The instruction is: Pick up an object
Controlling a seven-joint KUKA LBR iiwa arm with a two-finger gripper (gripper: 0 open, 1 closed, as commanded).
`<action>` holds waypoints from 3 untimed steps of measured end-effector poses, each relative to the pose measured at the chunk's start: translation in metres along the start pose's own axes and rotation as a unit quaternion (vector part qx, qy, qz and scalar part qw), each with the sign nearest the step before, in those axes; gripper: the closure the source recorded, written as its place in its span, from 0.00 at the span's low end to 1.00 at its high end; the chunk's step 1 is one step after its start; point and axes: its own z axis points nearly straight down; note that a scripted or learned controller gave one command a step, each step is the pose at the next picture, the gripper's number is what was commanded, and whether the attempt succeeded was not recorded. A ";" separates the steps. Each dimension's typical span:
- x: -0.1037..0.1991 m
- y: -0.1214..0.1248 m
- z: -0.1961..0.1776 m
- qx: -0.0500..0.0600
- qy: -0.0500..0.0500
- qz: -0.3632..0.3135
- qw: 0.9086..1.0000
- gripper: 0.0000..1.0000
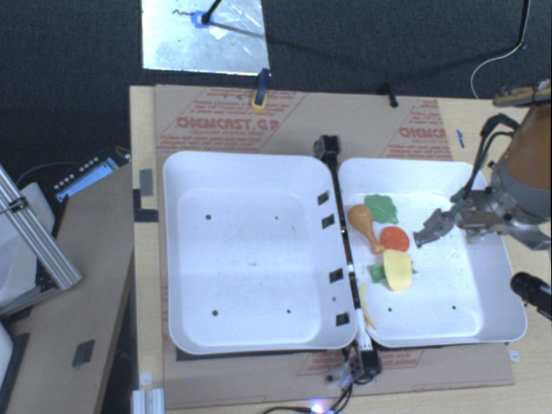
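The jaws (426, 234) hang just right of the red piece (395, 237); open or shut, I cannot tell. Crowded toy food (385, 241) could spoil a clean pinch

Arm (526, 179) cut off at right edge

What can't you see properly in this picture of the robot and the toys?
- The gripper: small and blurry in the camera view, so whether its fingers are open or shut is unclear.
- The arm: cut off by the picture's right edge.
- The green piece: mostly hidden under the yellow toy, so its shape is unclear.
- The red toy and drumstick: too small to tell whether they touch.
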 end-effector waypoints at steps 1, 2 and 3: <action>0.010 0.050 0.198 0.003 0.001 -0.001 1.000 0.00; 0.009 0.051 0.180 0.000 0.000 0.001 1.000 1.00; 0.090 0.079 0.085 -0.004 0.001 -0.005 1.000 1.00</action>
